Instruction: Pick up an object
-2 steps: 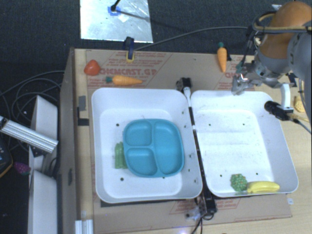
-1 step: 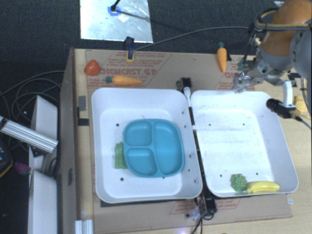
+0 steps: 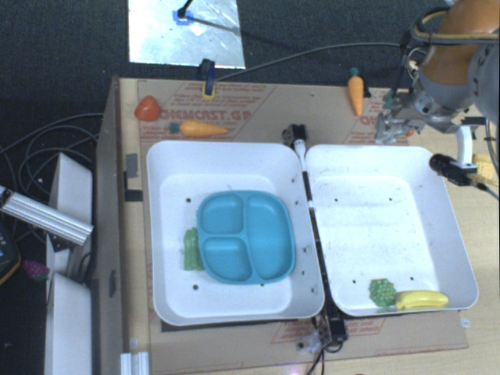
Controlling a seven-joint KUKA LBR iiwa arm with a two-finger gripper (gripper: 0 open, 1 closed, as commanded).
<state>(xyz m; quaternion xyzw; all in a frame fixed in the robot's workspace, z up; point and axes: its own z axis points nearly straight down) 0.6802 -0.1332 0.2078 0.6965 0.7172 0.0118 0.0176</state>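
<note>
a grab could be missed, since the hand [image 3: 391,126] (grip state cannot be told) is parked beyond the right bin's [image 3: 449,209] far edge, well apart from the banana [image 3: 423,298].

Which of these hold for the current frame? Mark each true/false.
1. The blue divided plate lies in the left bin. True.
2. The banana sits on the blue plate. False: it lies in the right bin, at its near edge beside the broccoli.
3. The tool is above the back rim of the right bin. True.
4. The tool holds the banana. False: the banana lies in the bin, far from the tool.
5. Both carrots lie inside the left bin. False: one carrot and the other carrot lie on the cardboard behind the bins.
6. A green item lies against the plate's left side. True.
</note>
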